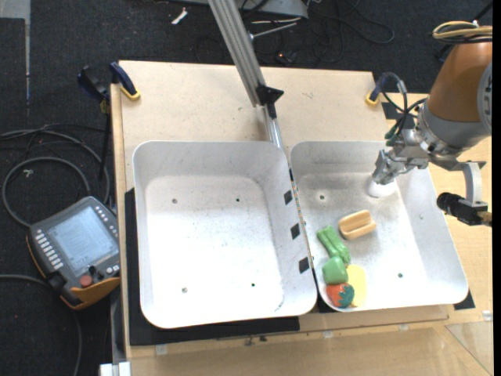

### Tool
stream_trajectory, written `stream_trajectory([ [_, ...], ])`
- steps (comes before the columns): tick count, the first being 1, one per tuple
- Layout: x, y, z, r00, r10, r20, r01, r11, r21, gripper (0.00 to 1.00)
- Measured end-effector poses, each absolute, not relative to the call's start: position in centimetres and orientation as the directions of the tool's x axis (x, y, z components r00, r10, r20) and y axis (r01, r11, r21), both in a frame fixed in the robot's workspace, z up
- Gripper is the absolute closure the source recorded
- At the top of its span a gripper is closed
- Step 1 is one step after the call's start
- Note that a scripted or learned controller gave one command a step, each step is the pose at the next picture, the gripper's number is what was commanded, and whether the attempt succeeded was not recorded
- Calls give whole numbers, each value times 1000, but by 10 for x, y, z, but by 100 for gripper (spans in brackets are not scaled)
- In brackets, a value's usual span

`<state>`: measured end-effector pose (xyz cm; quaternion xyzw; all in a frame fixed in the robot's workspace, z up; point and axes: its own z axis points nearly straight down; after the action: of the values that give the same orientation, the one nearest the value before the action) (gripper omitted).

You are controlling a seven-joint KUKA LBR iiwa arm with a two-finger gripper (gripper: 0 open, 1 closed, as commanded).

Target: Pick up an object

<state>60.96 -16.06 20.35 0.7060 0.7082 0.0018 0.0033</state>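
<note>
The right bin holds a tan bun-shaped piece, a green toy below it, and a yellow piece with a red and green toy at the bin's near left corner. My gripper hangs over the far part of the right bin, up and to the right of the tan piece. A small white thing lies right at the gripper's tip; whether it is held is hidden from this angle.
The left bin lies beside the right one. A slanted metal pole crosses above the bench's far side. Yellow clamps sit at the far corners. A teach pendant lies on the floor at left.
</note>
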Motion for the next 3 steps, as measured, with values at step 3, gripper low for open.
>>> stream_trajectory([
  [3, 555, -12, 206, -8, 1000, 3, 1000, 8, -1, 100],
])
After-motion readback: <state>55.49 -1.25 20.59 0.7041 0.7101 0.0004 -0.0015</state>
